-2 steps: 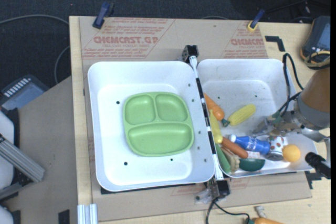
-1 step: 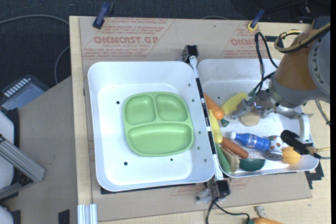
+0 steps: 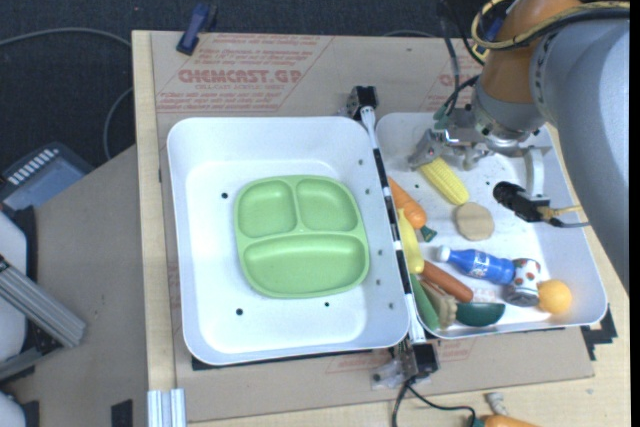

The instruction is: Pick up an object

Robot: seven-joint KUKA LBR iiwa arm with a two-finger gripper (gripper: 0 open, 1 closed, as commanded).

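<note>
Corn [image 3: 444, 181] lies in the right bin [image 3: 590, 300], just under the gripper [image 3: 447, 147], whose fingers straddle its upper end; whether they actually grip it, I cannot tell. Below the corn sit a tan potato [image 3: 474, 221], a blue bottle [image 3: 480, 265] and an orange [image 3: 554, 296]. Left of it, a green divided plate [image 3: 300, 236] rests in the left bin [image 3: 200, 315].

Glossy white plastic bins [image 3: 200, 175], matt green plastic divided plate [image 3: 300, 235], smooth yellow plastic corn [image 3: 443, 181], brown cardboard sheet [image 3: 250, 75] underneath
</note>
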